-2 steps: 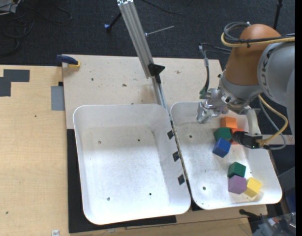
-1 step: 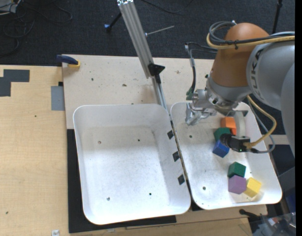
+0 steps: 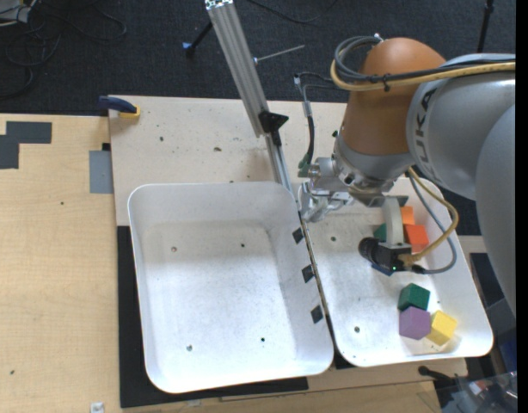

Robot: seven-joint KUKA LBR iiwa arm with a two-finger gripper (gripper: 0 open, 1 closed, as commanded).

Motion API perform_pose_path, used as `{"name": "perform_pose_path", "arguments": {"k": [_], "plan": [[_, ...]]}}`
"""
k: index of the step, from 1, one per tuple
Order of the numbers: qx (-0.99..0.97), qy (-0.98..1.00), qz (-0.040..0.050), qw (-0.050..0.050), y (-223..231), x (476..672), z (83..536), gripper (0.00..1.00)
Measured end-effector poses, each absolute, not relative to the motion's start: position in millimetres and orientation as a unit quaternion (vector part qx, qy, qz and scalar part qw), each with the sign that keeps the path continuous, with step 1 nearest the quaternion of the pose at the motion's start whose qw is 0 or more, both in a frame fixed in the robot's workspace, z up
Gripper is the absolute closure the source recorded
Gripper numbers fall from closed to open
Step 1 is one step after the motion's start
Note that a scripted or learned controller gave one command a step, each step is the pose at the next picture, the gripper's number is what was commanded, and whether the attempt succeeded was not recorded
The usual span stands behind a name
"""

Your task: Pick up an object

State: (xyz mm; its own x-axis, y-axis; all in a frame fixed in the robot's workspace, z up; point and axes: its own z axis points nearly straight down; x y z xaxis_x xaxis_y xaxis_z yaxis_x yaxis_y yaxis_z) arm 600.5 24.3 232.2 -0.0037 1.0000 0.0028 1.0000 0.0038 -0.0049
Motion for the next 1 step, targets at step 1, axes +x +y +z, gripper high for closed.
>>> {"name": "perform_pose_path", "arguments": {"k": [1], "plan": [[-0.706,-0.709,0.0017,0.003,75.5,584.1,220.5,1.00]]}}
